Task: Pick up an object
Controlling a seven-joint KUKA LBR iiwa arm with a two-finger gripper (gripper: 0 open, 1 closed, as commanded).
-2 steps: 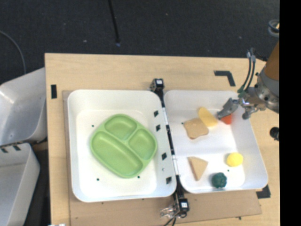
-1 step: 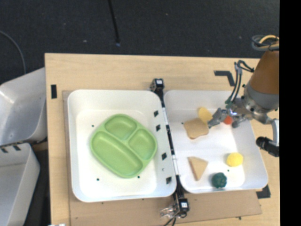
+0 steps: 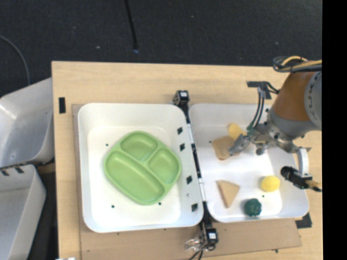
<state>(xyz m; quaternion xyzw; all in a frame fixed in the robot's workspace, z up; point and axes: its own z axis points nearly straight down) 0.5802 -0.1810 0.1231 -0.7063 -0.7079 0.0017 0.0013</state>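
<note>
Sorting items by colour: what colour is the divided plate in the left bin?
Light green, plain; the divided plate shows clearly in the camera view.

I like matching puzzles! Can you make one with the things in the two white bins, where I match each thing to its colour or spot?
Things:
1. divided plate
2. yellow ball
3. dark green ball
4. tan wedge

Descriptions:
A. near the front edge of the right bin
B. light green, alone in the left bin
C. triangle shape, in the middle of the right bin
D. right bin, just behind the dark green ball

Pairs: 1-B, 2-D, 3-A, 4-C
</note>
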